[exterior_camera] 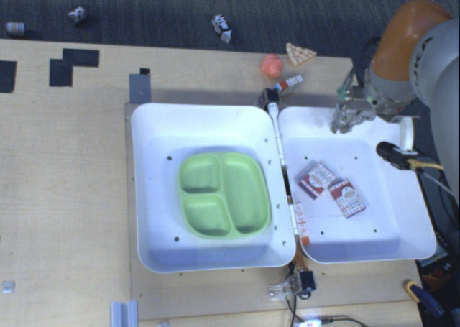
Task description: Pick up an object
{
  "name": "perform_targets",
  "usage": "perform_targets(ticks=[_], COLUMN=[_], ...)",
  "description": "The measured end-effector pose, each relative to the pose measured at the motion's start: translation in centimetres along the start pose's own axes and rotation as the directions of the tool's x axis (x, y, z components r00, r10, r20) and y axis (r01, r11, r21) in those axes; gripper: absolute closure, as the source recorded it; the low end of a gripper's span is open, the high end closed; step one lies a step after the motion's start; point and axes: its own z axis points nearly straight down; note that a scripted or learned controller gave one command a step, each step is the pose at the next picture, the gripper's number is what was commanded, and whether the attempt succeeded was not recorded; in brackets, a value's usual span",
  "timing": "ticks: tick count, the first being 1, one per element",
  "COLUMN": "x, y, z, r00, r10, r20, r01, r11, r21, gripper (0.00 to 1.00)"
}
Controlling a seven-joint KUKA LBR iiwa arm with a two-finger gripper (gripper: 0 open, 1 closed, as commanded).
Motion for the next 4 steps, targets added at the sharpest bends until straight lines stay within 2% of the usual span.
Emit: perform_targets(ticks=[1,2,3,4], x=[-4.9,1.0,7.8,3.1], y=[0.0,-17.7,-16.2,-8.9], z=[-10.5,-10.3,-7.9,4.1], r00=[1.000,1.000,1.000,1.000], r10=[0.001,0.002,0.000,0.002], r20=[0.002,-0.001,-0.002,0.005], r01=[-0.001,-0.002,0.000,-0.002], r11=[1.000,1.000,1.000,1.000], r21=[-0.002,0.005,0.005,-0.018], gripper=[1.00,1.00,1.00,1.00])
